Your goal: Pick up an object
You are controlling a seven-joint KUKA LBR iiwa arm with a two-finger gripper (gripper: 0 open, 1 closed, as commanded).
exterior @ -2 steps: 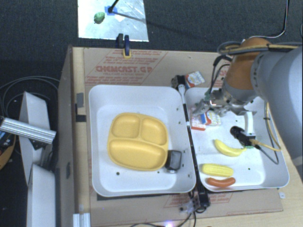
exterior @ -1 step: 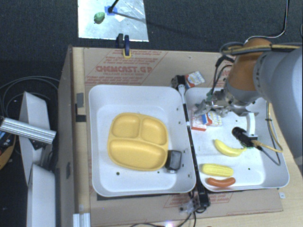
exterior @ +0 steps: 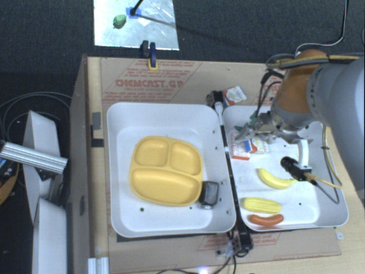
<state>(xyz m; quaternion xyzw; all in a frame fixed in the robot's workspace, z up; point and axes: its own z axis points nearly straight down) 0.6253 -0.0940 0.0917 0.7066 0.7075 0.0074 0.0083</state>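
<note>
One gripper (exterior: 255, 131) hovered low over the snack packet (exterior: 251, 147) near the right bin's (exterior: 331, 210) far-left corner; you couldn't tell its grip state, so descend squarely next.

Arm (exterior: 336, 90) comes in from the right of the view, upper-right area: broad grey link, w/ orange band (exterior: 293, 90) just above the wrist. Wrist bends down and to the left in the view. Gripper (exterior: 251, 131) sits at the arm's left end, grey metal, pointing down-left, low. Thin cables (exterior: 268, 87) run along the wrist next to the orange band. Gripper parts too small and blurred to make out in detail
</note>
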